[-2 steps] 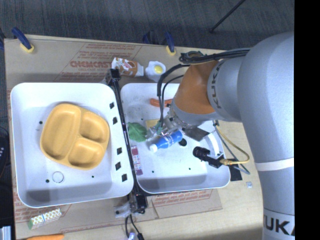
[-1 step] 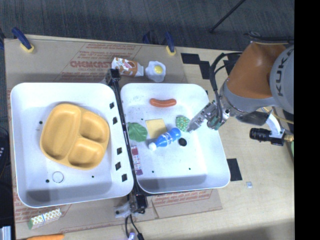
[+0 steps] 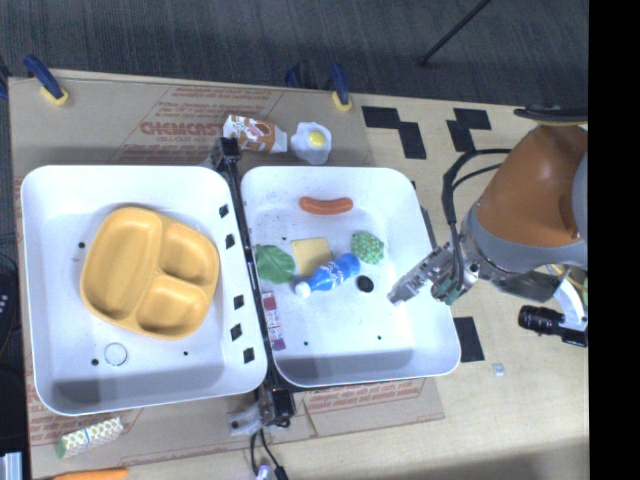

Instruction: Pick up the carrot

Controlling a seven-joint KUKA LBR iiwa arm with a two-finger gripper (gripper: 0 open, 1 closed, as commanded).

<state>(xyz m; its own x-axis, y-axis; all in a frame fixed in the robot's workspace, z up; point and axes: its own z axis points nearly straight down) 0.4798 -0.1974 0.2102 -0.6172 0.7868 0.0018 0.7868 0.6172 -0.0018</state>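
Bench (image 3: 500, 408) lay under me, bearing two white bins side by side. The left bin (image 3: 40, 368) held a yellow divided plate (image 3: 150, 268). My arm (image 3: 530, 198) came in from the right, grey with its orange band, and my gripper (image 3: 420, 283) hung over the right rim of the right bin (image 3: 400, 353), low and tilted leftward. Whether my jaws were apart or together I could not tell; nothing showed between them.

The carrot (image 3: 325, 205) lay in the right bin near its far wall, alone on bare floor. Its long axis ran left to right, almost level, both ends looking rounded, so I could not say which end was the tip. It sat well apart from my gripper, up and to the left.

Between us sat a cluster: a blue bottle (image 3: 332, 273) on its side, touching a yellow block (image 3: 310, 252), with a green lump (image 3: 275, 263) just beside them on the left. A green dotted ball (image 3: 367, 247) stood nearer me, and a small black thing (image 3: 365, 285) lay closest to my gripper.

Outside the bins, past the far rim, were a packet (image 3: 250, 133) and a yellow-and-white piece (image 3: 312, 143).
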